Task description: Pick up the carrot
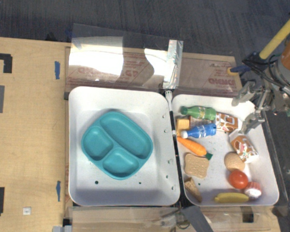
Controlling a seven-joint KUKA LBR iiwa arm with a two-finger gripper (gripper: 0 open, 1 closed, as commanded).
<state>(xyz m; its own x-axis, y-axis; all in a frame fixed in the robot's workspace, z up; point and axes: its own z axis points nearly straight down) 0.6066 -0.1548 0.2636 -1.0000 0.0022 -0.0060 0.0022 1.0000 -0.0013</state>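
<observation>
Where the grey arm with its orange band reaches in from the upper right, its metal pincer hangs over the far right corner of the right-hand shallow white bin, its two fingers pointing down and spread apart with nothing between them. Below and to the left of it, well apart, the orange toy carrot with a green stub lies slantwise on the bin floor near the bin's left wall. Just above the carrot lies a blue plastic bottle, and beyond that a green plastic bottle on its side. A tan slice of toy bread sits just below the carrot. Toward the bin's right side are a red toy tomato and, along the near wall, a yellow toy banana. The left-hand shallow white bin holds a teal plastic plate with three compartments, lying flat in the middle. Both bins rest side by side on a pale wooden bench, which carries black tape marks and short blue tape strips. A clear plastic sheet stands behind the left bin, catching glare. Dark grey floor lies beyond the bench.
</observation>
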